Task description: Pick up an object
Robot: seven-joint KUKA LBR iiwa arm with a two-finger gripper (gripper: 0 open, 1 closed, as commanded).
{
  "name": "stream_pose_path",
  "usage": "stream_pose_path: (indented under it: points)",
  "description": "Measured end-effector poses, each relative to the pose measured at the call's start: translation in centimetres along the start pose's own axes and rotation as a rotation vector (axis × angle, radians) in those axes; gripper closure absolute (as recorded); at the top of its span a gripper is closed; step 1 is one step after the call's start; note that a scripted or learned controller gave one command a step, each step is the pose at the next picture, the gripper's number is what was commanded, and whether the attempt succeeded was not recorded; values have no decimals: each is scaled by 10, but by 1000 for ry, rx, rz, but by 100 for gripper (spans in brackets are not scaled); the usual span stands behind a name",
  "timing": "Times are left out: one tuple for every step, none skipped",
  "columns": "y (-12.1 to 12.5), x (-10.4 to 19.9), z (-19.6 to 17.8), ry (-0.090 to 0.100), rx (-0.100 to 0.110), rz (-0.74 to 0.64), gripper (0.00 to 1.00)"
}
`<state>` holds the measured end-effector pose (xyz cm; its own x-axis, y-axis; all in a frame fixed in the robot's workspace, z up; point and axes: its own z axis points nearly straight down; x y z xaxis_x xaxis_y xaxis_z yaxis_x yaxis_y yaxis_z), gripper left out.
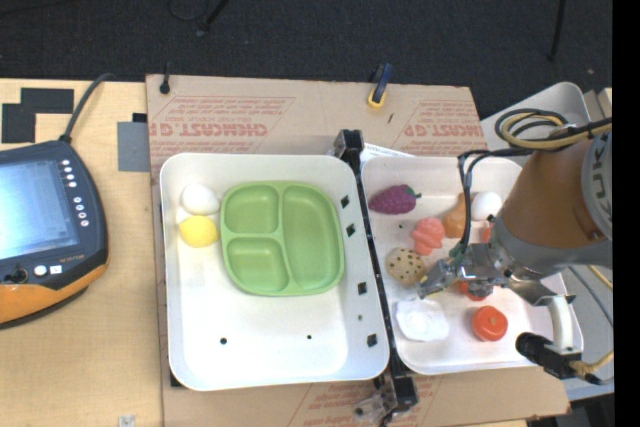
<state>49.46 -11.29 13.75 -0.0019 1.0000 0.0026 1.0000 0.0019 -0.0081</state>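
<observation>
My gripper [452,275] hangs low over the middle of the right bin [440,355], at the end of the grey and orange arm [545,210] that comes in from the right. Just left of it lies a speckled tan cookie-like piece [404,265], and a pink ridged piece [429,234] sits above that. A small red piece [476,289] shows partly under the gripper's right side. A red tomato-like piece [489,323] and a white disc [421,321] lie nearer the front. A purple fruit [393,200] rests at the back.
An orange piece [457,217] and a white one [486,205] sit at the back, partly hidden by the arm. The left bin [260,345] holds a green divided plate [281,238], a white ball [199,200] and a yellow ball [198,231]. A tablet [40,225] lies far left.
</observation>
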Motion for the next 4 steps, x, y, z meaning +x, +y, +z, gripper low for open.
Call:
stream_pose_path:
  points:
    - [1, 2, 51, -1, -6, 2, 0]
    - [1, 0, 39, 1, -6, 9, 100]
    - [12, 0, -15, -3, -10, 2, 100]
    - [13, -1, -79, -3, -12, 2, 100]
